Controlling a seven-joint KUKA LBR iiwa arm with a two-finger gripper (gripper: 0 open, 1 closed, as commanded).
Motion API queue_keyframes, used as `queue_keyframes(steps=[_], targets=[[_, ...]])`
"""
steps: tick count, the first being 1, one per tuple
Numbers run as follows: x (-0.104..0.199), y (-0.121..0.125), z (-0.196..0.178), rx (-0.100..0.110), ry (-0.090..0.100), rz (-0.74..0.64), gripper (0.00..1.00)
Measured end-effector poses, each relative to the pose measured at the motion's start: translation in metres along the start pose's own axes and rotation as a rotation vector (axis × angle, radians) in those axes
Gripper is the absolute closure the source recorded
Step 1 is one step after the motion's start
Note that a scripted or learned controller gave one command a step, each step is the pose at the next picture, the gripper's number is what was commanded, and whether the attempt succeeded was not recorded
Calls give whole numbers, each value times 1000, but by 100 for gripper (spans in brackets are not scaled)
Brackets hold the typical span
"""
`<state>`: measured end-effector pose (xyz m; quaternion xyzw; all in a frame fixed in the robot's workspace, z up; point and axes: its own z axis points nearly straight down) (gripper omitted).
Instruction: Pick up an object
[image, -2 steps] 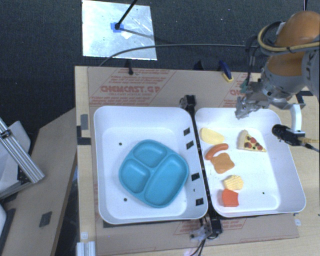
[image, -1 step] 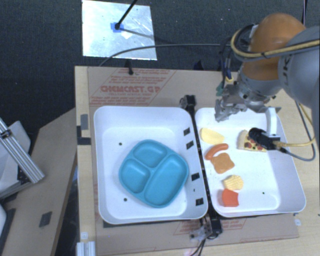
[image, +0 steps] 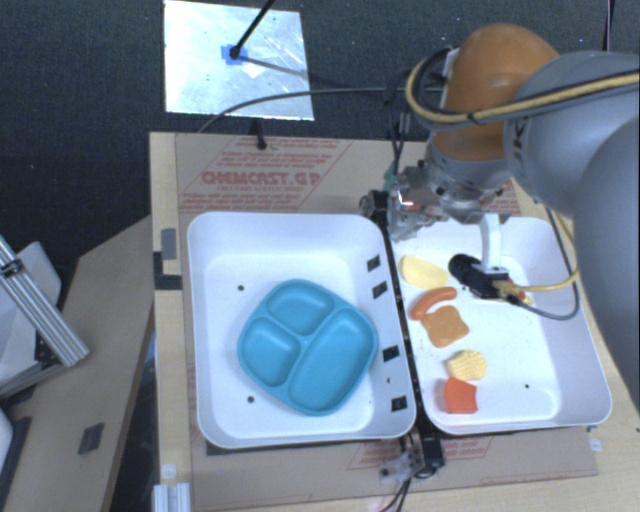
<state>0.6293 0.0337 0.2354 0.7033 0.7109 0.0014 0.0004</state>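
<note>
Sausage (image: 433, 299) in right-hand bin (image: 560, 405), near arm (image: 570, 130)

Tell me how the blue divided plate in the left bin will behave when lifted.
The blue plate looks like rigid moulded plastic, so it is probably stiff and light. Its smooth surface may slip. It is wide and lies flat in the left bin, so only its rim offers a grip; it may tilt.

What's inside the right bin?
Five toy foods: a yellow piece, a sausage, toast, a crinkly chip and an orange piece. The arm hides the far end of the bin.
</note>
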Motion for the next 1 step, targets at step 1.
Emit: queue_keyframes(steps=[1], targets=[[45, -14, 4, 3, 0, 1, 100]])
